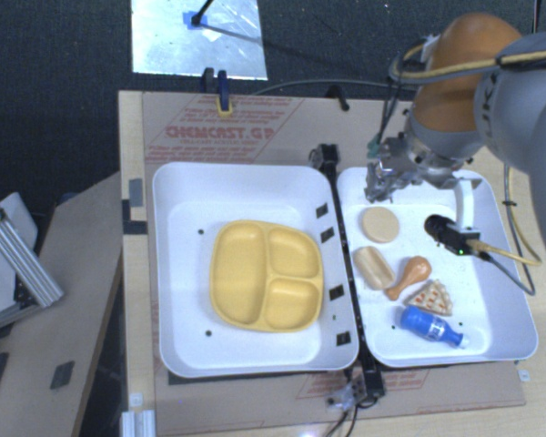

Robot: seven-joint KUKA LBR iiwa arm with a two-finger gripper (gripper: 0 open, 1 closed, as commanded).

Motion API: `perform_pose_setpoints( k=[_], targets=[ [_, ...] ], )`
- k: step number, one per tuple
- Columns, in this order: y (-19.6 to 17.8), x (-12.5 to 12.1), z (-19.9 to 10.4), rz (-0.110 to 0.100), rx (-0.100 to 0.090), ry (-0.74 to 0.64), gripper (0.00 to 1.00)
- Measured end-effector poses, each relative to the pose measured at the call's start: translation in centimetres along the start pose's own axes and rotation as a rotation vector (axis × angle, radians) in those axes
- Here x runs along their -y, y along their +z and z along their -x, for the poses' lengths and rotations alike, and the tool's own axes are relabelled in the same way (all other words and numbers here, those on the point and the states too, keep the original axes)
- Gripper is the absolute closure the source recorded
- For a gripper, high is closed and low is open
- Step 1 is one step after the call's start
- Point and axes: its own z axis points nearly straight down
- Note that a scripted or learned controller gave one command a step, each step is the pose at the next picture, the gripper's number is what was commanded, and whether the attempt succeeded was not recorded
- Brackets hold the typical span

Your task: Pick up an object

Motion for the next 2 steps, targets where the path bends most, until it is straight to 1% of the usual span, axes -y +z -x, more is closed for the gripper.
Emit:
perform_pose_setpoints(
  k=[1, 2],
  targets=[
    [-1.4, 1.0, -5.1, 0.001, 0.000, -0.001, 1.00],
    [-1.9, 1.0, -10.0, 0.001, 0.000, -0.001, 1.00]
  ],
)
